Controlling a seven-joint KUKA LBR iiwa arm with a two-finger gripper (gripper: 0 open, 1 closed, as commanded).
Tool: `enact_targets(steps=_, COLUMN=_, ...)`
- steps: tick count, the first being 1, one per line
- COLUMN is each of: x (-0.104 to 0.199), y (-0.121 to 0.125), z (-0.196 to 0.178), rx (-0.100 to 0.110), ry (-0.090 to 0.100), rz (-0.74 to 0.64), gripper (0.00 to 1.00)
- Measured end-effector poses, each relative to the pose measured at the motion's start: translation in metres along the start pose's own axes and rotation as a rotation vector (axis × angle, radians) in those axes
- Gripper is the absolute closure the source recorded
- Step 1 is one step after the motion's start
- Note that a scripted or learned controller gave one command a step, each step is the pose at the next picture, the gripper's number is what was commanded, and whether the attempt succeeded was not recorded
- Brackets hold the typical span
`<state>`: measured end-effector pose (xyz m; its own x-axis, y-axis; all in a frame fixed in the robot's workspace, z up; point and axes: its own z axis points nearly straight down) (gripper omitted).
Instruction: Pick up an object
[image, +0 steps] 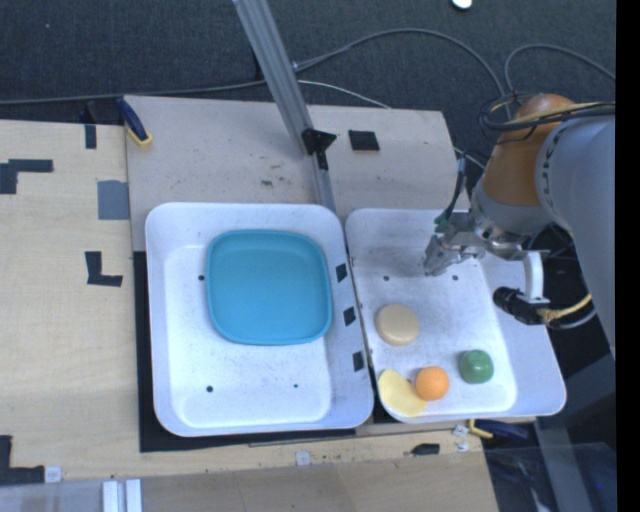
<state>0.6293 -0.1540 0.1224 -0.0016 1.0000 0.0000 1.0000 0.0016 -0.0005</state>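
The right white bin (520, 398) holds a beige round object (398, 324) near its middle, a yellow object (398, 394) at the front left corner, an orange ball (432, 383) touching it, and a green ball (476, 366) to the right. My gripper (436, 262) hangs over the back half of this bin, behind and to the right of the beige object. I see nothing between its fingers; the fingertips are too small and blurred to tell their state.
The left white bin (170, 330) holds a blue square plate (268, 286). A metal pole (290, 95) slants up from between the bins. Cables run at the back right. Bare bin floor lies between my gripper and the objects.
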Motion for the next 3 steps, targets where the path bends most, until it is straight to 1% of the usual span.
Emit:
enact_targets(steps=1, x=-0.008, y=-0.002, z=-0.047, rx=-0.004, ry=-0.001, rz=0.001, gripper=1.00)
enact_targets(steps=3, x=-0.010, y=-0.002, z=-0.126, rx=-0.003, ry=-0.001, rz=0.001, gripper=1.00)
